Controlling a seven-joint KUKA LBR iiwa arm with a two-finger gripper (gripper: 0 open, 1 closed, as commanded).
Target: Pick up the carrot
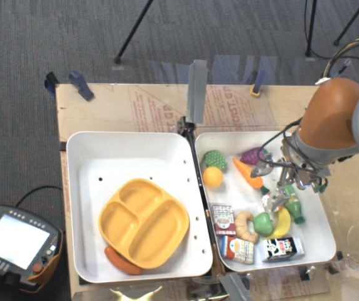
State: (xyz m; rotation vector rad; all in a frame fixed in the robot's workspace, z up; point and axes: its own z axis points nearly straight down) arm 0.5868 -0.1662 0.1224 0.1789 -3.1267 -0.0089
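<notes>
The carrot (247, 173) is an orange cone lying in the right bin (327, 231), its tip pointing toward the upper left, between a purple eggplant (253, 155) and an orange ball (212, 177). My gripper (280, 197) hangs over the right bin, just right of and slightly below the carrot, apart from it. It looks open with nothing between its fingers. The orange wrist band (330, 115) sits above it and hides part of the bin's right side.
Packed around the gripper are a green bottle (294, 209), a banana (283, 224), a green apple (263, 222), a pretzel (245, 226), small boxes (222, 218) and a milk carton (280, 248). The left bin (85, 168) holds a yellow divided plate (144, 223) and a sausage (123, 261).
</notes>
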